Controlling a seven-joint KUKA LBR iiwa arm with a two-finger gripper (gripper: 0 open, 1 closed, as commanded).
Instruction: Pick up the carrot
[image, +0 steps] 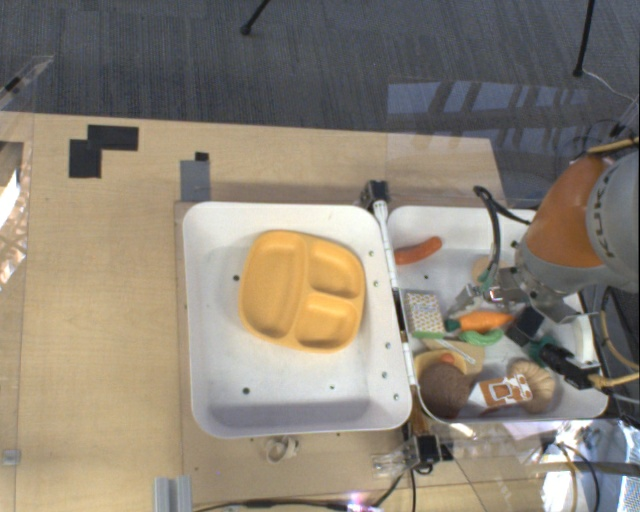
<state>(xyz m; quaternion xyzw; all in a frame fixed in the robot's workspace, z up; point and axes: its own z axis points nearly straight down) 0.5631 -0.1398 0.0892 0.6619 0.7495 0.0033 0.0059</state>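
Gripper (497, 305) low in right bin (455, 225), right at carrot's (483, 321) upper edge; finger spread impossible to judge. Carrot lies mid-bin, green top (478, 338) beneath, sausage (417, 250) well apart.

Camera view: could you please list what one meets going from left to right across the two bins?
Yellow divided plate → sausage → carrot → hand.

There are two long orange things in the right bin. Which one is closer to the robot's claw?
The carrot, orange with a green end, lies right by the gripper. The plain reddish-orange sausage sits apart, near the bin's far left corner.
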